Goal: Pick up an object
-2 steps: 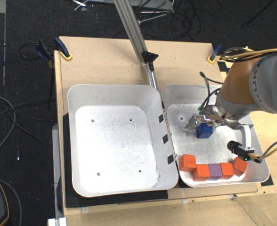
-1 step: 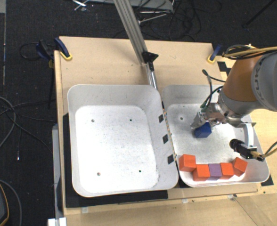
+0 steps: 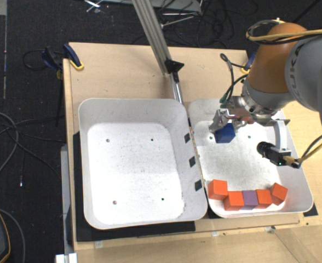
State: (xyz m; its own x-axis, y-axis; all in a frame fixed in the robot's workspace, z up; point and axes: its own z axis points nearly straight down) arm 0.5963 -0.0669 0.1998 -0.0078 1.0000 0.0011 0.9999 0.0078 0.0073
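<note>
A blue block (image 3: 224,134) hangs between the fingers of my gripper (image 3: 225,126), above the far left part of the right bin (image 3: 240,163). The gripper is shut on it, and the block looks lifted off the bin floor. Along the near edge of the right bin lies a row of blocks: an orange one (image 3: 218,188), another orange one (image 3: 235,200), a purple one (image 3: 249,198), an orange one (image 3: 264,196) and an orange one (image 3: 279,192) at the right end.
The left bin (image 3: 131,160) stands beside the right bin, their rims meeting near the middle. A slanted metal pole (image 3: 153,29) reaches down to the bins' far edge. A black cylindrical part (image 3: 270,153) of the arm hangs over the right bin.
</note>
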